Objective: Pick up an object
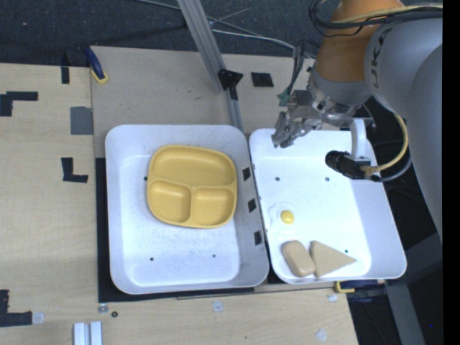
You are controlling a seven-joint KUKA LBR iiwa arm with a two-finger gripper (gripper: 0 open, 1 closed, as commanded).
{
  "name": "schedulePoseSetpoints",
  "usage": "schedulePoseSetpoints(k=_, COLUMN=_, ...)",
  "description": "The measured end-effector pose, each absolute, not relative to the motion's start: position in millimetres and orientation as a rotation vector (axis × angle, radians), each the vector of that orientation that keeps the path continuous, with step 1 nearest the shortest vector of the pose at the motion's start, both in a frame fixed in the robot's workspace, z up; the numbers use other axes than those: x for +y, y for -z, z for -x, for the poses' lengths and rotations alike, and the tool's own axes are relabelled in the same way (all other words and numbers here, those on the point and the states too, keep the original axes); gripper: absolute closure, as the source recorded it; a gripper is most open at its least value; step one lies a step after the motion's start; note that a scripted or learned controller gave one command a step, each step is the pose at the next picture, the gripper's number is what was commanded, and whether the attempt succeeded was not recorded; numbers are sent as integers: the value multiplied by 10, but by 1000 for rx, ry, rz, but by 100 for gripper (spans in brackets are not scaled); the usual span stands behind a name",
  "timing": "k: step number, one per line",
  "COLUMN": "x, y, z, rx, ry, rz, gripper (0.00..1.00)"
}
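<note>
In right bin [374, 221]: maybe 3 objs [297, 257].

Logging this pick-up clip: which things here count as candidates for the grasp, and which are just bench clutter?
Belongs to the job:
gripper, over the right bin's far left corner
small yellow ball
tan oblong block
tan wedge
yellow divided tray in the left bin

Just lying about:
black tape marks
metal pole
cables

grey arm [410, 56], orange band [352, 31], black cables.
</note>
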State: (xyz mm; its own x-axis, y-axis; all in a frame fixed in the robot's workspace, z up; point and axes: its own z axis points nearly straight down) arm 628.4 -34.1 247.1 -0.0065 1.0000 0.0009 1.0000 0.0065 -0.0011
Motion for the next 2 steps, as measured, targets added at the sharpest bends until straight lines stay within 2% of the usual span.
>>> schedulePoseSetpoints(k=2, x=656, y=-2520, z=-6292, rx=-2227, ry=0, rz=2214, gripper=100)
